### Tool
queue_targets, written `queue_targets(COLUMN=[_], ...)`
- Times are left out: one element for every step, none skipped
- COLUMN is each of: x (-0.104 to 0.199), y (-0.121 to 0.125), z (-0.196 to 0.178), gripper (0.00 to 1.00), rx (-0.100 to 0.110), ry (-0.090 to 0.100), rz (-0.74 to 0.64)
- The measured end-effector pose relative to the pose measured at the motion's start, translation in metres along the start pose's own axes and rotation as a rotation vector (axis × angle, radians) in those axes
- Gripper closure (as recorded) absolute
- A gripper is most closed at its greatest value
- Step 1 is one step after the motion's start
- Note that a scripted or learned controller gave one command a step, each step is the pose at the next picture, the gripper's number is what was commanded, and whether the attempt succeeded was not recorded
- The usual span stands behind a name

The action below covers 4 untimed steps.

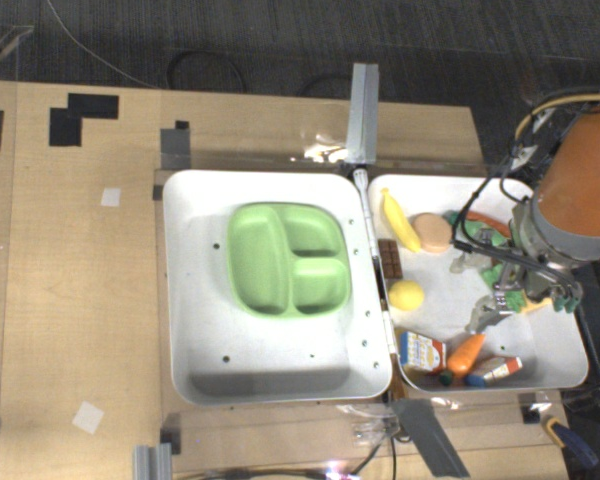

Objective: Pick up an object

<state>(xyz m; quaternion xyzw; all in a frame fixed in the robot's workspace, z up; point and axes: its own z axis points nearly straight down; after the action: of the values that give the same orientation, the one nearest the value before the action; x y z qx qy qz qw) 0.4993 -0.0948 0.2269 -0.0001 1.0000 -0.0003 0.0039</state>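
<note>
1. Two white bins are seen side by side on the bench (70, 298): a left bin (195, 368) and a right bin (570, 368).
2. One green divided tray (285, 258) is held in the left bin.
3. In the right bin, one banana (399, 220) lies at the far left corner, one lemon (407, 296) by the left wall, and one carrot (467, 352) and one small carton (421, 351) near the front edge.
4. The end effector (492, 310) is placed above the right bin, just beyond the carrot; whether its fingers are apart cannot be told.
</note>
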Motion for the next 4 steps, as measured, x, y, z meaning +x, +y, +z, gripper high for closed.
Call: queue_targets(x=[-0.032,-0.015,-0.099,-0.039], y=[-0.028,-0.020,-0.050,-0.024], z=[0.131,0.136,0.138,0.136], gripper=[0.00,0.00,0.00,0.00], rx=[0.000,0.005,0.001,0.001], ry=[-0.002,-0.016,-0.008,-0.007], rz=[-0.038,-0.004,0.043,0.035])
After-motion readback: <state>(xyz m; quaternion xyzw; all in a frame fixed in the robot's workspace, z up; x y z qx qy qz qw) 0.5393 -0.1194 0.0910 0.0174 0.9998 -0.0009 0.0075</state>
